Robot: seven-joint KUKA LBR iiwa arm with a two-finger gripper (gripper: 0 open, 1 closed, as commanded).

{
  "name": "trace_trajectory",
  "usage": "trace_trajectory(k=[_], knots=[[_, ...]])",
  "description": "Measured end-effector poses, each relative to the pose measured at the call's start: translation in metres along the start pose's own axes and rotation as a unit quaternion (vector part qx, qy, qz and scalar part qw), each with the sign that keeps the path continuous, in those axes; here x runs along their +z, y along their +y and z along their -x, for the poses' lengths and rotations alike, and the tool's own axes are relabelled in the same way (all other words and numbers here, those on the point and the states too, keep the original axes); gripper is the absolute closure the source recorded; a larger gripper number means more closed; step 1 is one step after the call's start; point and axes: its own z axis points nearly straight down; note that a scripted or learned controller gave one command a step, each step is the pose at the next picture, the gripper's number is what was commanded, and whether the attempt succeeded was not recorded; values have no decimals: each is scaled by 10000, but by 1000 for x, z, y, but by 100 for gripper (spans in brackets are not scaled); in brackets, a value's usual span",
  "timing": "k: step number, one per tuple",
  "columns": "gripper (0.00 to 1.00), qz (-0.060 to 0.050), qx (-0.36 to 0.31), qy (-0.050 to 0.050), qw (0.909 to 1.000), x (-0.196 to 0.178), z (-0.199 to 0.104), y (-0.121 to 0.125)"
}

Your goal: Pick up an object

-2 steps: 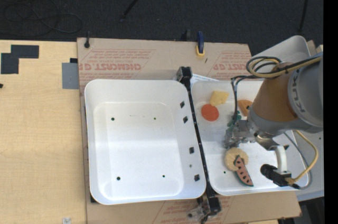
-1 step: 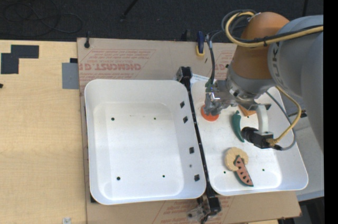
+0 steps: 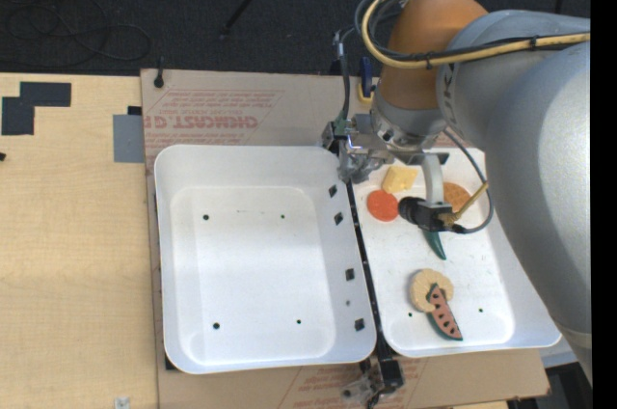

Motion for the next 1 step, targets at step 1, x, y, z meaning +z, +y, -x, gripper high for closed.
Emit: trace_trajectory(k=[1], knots=[[100,10,50,-19,10000,-62,72,-1]])
